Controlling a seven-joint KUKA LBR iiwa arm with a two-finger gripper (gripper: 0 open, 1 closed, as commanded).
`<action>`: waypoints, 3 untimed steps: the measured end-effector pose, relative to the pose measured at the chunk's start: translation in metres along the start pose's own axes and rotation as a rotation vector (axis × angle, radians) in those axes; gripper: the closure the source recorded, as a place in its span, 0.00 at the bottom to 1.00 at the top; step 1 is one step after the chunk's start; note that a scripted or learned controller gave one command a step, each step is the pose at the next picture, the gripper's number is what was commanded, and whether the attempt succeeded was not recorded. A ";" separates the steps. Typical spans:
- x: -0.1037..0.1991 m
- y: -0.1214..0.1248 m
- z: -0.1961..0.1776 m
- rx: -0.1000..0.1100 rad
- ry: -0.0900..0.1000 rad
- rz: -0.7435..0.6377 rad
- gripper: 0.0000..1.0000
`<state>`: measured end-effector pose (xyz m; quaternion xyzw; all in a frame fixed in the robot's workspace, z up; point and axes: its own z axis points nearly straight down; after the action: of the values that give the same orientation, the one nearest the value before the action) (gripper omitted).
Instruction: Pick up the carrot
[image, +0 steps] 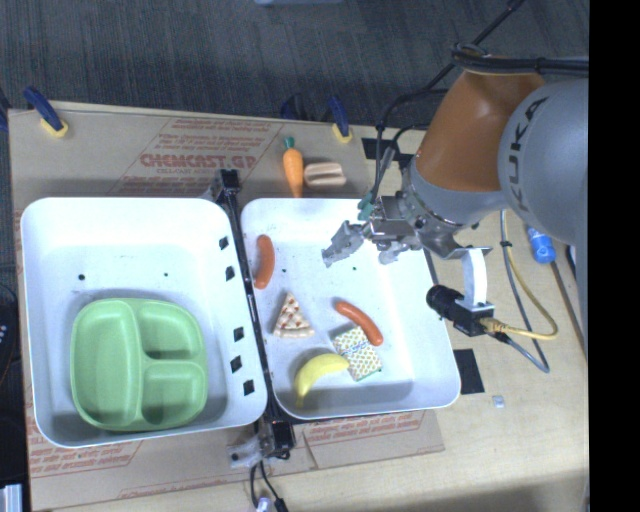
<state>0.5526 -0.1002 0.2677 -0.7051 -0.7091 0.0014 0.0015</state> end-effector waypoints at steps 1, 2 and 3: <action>0.078 -0.039 0.077 0.002 0.000 0.033 0.00; 0.060 0.086 0.007 -0.003 -0.002 -0.310 0.00; 0.143 0.078 -0.030 -0.002 -0.001 -0.227 0.00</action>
<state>0.6295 0.0427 0.2977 -0.6202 -0.7844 0.0010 0.0006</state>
